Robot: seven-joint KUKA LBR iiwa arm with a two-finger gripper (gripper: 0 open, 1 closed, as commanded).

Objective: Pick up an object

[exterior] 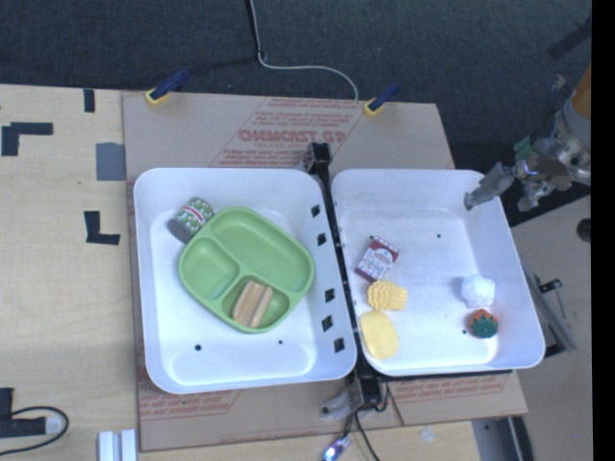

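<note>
Camera view is showing the gripper (504, 188) hovering over the far right corner of the right bin (423, 200); whether its jaws are released or clenched cannot be told. Candidate objects are lying well apart from it: a red packet (377, 257), yellow corn (386, 297), a yellow piece (380, 335), a white ball (477, 289) and a red-green item (482, 325). Risk: the ball is probably rolling away on contact, and the corn is crowding the packet and the yellow piece. The left bin (154, 257) is holding a green plate (245, 267).
</note>
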